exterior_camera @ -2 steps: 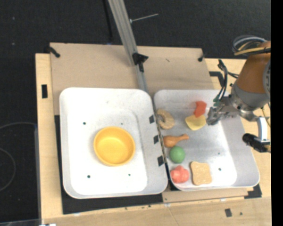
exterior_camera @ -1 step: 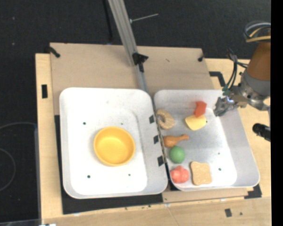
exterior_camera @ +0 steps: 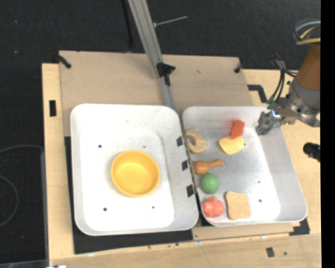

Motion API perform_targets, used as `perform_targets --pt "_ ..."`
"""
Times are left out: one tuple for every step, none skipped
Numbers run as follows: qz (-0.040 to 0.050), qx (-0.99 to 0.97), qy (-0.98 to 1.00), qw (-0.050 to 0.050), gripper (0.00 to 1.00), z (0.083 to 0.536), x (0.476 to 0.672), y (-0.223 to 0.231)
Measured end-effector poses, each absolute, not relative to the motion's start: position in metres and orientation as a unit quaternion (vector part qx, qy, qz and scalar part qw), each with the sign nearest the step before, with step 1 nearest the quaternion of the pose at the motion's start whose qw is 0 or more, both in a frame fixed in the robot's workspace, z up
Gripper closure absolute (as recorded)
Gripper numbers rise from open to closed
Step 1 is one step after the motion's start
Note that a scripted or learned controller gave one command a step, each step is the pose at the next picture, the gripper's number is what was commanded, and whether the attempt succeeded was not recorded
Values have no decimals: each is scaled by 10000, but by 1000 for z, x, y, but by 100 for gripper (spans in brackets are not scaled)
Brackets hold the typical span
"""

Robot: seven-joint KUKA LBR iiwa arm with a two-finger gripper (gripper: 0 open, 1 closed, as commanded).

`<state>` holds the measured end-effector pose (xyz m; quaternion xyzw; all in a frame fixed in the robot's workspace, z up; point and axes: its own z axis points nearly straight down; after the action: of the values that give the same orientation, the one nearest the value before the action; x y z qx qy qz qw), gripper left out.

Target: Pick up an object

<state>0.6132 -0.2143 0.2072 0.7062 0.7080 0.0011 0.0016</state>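
A: Where's the gripper [exterior_camera: 266,123] rn?

B: Over the right bin's [exterior_camera: 279,166] far right rim, near the red piece [exterior_camera: 237,128]. Nothing seen betw. its tips. Jaws too small and blurred; can't tell if open or closed.

A: Best target?

B: Prob. the red piece, w/ the yellow wedge [exterior_camera: 232,145] touching it just below. They're closest. I'd come straight down on the red one from its clear upper side so the wedge doesn't get nudged. The rim's close, so keep off the wall.

A: What else is in that bin?

B: Tan ring [exterior_camera: 196,141] and drumstick [exterior_camera: 206,165] along the left wall, green ball [exterior_camera: 210,182] below those, red ball [exterior_camera: 213,206] and toast [exterior_camera: 238,205] at the near edge. All lying loose, mostly apart.

A: Left bin [exterior_camera: 89,149]?

B: Just a yellow bowl [exterior_camera: 135,173], upright, nr. the middle.
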Motion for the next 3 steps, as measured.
perform_targets --pt "8 7045 7097 -2 100 206 627 -156" --pt "17 7043 7099 8 100 222 635 -104" --pt "16 7044 7098 7 100 230 651 -53"
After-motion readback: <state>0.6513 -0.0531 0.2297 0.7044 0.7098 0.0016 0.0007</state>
